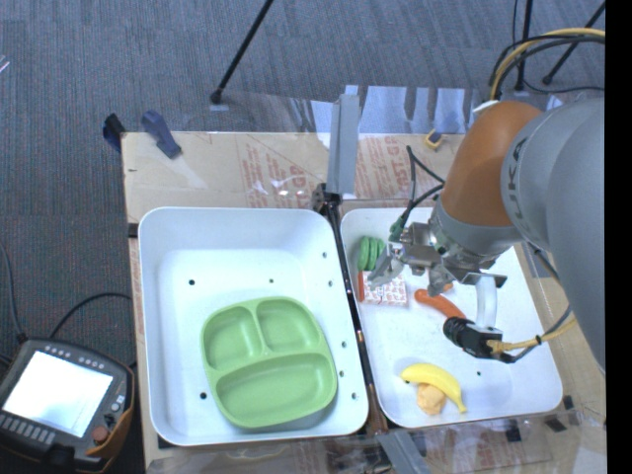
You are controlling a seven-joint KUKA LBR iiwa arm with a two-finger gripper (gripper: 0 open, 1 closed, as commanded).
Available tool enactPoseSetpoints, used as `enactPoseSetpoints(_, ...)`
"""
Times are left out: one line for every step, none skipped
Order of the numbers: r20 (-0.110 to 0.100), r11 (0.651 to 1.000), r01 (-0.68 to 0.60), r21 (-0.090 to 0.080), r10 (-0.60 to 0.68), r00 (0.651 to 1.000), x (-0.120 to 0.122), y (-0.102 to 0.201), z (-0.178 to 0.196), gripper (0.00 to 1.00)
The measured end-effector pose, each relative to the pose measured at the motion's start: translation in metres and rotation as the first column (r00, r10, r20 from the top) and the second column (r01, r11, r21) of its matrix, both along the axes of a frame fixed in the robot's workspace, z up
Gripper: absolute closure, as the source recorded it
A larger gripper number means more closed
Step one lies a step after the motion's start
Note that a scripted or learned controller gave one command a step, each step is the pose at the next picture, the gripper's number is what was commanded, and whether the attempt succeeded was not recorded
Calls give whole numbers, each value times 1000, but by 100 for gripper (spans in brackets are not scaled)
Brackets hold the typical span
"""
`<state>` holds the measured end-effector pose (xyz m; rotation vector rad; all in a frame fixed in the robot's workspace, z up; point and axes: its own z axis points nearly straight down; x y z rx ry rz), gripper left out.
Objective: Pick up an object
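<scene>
End effector (403, 263) hung low in right white bin (528, 388); grip state could not be told. Green ribbed plastic item (370, 253) just left; red-and-white checkered packet (384, 290) just below; orange carrot-shaped toy (440, 304) right; yellow plastic banana (435, 380) well below.

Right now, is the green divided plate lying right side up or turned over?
Right side up. The green divided plate lies flat in the left bin, its three compartments facing up.
</scene>
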<state>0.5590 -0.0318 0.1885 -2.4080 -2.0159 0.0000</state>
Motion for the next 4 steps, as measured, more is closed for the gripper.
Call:
enactPoseSetpoints(-7,983,185,-2,-185,983,14,-64,17,0)
enactPoseSetpoints(-15,953,302,-5,-302,953,69,-95,-84,0)
enactPoseSetpoints(1,942,335,-1,-335,942,86,-128,-15,0)
enactPoseSetpoints(7,831,557,4,-557,830,88,-137,-75,0)
